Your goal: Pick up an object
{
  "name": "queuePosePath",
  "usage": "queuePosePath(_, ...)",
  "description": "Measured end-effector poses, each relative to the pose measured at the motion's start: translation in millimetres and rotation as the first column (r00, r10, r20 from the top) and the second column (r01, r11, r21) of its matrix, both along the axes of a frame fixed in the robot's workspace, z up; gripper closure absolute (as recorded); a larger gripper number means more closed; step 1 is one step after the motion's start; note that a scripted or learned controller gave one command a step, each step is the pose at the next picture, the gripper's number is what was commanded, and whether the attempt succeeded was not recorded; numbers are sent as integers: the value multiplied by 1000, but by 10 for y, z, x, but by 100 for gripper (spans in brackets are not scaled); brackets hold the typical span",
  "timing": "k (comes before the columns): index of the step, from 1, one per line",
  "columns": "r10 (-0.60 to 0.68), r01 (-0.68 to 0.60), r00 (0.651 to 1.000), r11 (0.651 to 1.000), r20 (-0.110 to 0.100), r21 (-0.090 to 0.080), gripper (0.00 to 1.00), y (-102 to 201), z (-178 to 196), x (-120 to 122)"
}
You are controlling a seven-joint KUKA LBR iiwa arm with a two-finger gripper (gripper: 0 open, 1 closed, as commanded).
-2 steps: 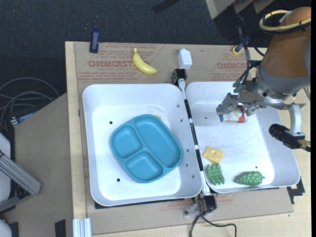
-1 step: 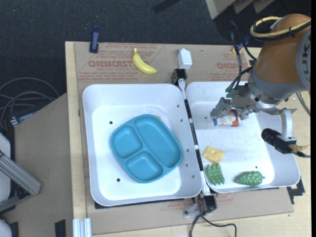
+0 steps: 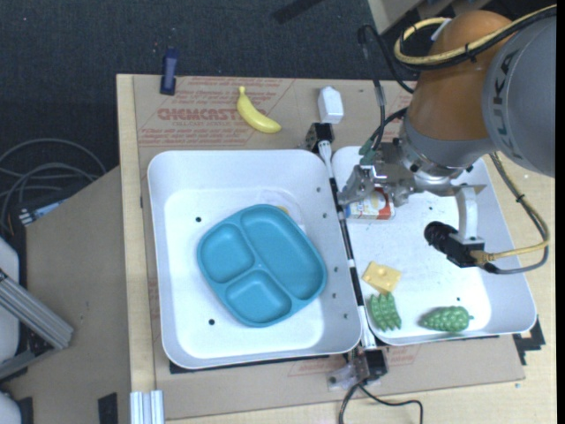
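the gripper hangs low over the right bin, beside a small carton; its grip cannot be told. cheese lies nearer the bin's front.

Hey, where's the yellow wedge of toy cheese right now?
The yellow wedge of toy cheese lies in the right white bin, near its left wall, just above the green toy vegetable and below the end effector.
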State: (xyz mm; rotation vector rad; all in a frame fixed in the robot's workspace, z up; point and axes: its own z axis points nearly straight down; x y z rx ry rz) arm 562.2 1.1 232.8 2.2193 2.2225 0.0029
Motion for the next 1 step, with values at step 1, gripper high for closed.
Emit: queuePosePath(1,-1,1,1000,1000,-5,0,100,348,-236,-325)
